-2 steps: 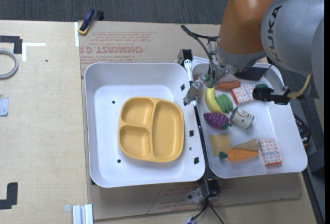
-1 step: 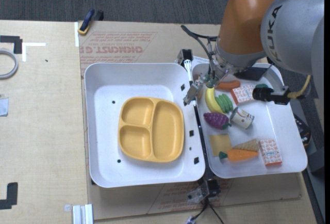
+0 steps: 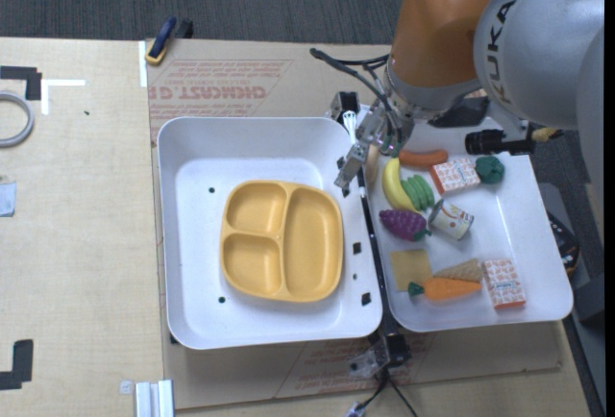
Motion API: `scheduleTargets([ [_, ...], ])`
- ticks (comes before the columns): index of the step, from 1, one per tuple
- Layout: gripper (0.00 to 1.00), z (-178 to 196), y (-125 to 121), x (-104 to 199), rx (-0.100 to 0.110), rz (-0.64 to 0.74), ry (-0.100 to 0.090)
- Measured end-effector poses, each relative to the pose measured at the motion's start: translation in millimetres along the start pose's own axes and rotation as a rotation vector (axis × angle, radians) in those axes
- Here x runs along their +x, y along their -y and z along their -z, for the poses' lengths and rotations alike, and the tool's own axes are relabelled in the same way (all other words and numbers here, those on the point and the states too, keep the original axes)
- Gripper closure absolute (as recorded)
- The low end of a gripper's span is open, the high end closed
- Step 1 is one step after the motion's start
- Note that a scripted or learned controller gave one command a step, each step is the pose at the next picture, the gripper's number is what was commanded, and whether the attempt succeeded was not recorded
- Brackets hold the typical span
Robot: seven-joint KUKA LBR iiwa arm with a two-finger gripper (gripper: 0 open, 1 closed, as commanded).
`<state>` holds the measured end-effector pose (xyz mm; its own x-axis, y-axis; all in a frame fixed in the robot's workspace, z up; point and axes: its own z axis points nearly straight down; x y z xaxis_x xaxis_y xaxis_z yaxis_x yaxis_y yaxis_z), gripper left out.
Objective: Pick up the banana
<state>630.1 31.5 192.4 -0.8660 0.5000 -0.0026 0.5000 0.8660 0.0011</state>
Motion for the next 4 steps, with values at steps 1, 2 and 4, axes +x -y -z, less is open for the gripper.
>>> scheduleTargets([
  [1,0.00,0.3,20.7,28.0,0.001,0.104,-0.001],
  [2,0.00,0.2,-0.8,33.2,0.000,0.194,0.000],
  [4,0.00,0.3,-0.7,25.1,-0.001,0.548,-0.001],
])
